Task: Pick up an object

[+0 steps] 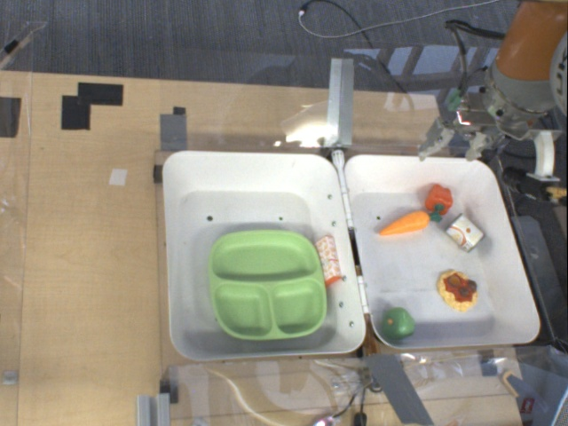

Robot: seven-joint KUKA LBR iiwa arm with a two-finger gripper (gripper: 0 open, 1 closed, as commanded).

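My gripper point(454, 145) hangs open over the far rim of the right bin point(524, 278), its two fingers spread with nothing between them. In that bin lie an orange carrot point(405, 224), a red-orange pepper point(437, 199), a small white can on its side point(464, 232), a little pizza-like disc point(458, 290) and a green round fruit point(398, 324). The pepper is the nearest of these to the gripper, a short way in front of it.
The left bin point(182, 238) holds a green divided tray point(266, 282) and a small striped packet point(327, 257) by the shared wall. A grey post point(341, 105) stands behind the bins. Cables trail at the back right.
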